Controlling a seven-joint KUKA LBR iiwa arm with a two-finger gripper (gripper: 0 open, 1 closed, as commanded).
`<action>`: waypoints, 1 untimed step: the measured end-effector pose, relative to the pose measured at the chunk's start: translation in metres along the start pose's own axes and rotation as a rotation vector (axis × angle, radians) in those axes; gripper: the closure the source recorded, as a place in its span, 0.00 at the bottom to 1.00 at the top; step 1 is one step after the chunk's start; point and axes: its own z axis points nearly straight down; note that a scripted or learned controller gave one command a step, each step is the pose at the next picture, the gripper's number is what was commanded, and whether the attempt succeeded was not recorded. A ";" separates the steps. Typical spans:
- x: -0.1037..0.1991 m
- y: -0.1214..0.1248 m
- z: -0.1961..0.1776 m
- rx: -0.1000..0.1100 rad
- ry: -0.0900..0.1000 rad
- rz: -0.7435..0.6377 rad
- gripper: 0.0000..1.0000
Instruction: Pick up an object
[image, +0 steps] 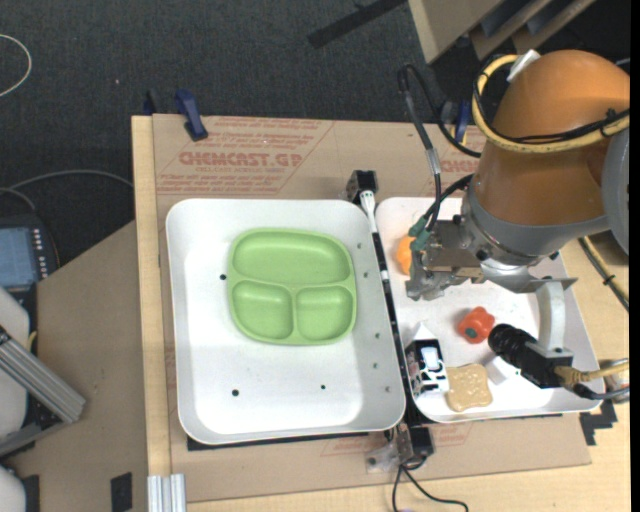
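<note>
My gripper (428, 284) hangs low over the left part of the right bin (540, 400), under the grey and orange wrist. An orange object (402, 252) lies just to its left, against the bin's left wall and partly hidden by the gripper body. A small red object (476, 323) sits a little to the right of and nearer than the gripper. A tan, toast-like piece (467, 387) lies near the bin's front edge. I see nothing between the gripper and the bin floor.
The left bin (200, 380) holds a green divided plate (292, 285). A small black-and-white thing (428, 366) sits at the right bin's front left corner. The divider between the bins (384, 290) runs close to the gripper's left. Cables trail behind the wrist.
</note>
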 end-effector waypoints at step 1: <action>0.007 0.001 -0.169 -0.029 0.005 -0.006 1.00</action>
